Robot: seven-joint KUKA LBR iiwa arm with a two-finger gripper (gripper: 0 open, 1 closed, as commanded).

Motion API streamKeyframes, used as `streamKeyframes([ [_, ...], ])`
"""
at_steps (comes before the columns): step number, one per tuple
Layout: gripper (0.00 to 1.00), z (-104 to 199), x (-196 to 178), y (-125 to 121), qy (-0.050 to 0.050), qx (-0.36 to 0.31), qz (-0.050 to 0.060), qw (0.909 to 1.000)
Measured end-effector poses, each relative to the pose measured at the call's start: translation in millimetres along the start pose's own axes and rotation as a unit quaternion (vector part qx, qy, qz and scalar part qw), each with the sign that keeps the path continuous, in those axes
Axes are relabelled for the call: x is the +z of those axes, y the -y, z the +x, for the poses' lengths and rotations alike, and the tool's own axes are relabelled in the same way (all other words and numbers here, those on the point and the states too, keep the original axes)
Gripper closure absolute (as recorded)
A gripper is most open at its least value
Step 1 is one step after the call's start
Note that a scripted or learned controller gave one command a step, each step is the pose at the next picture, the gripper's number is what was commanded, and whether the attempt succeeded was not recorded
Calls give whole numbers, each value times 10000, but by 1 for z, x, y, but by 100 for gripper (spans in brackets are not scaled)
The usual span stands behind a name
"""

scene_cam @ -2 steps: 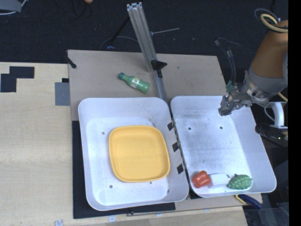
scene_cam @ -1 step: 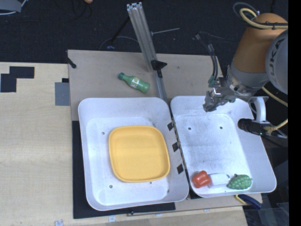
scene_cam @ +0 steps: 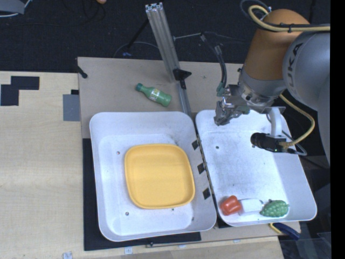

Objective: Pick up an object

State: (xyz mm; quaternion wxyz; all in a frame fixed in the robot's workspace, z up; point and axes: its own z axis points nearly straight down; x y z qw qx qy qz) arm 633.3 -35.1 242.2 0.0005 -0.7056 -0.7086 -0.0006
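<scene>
Above right bin's [scene_cam: 302, 171] far edge | hand [scene_cam: 223, 116] | finger spread unclear | grasping nothing visible

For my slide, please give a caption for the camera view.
Claw over right bin; yellow plate in left bin.

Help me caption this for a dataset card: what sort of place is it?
Most likely a robotics lab bench set up for grasping trials: a grey and orange arm reaches over two white bins, toy food such as a yellow plate lies inside, and loose cables run behind.
</scene>
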Motion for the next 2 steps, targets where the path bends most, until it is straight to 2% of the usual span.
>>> streamKeyframes([
  [2, 100, 112, -5, -14, 2, 2, 5, 10000],
])
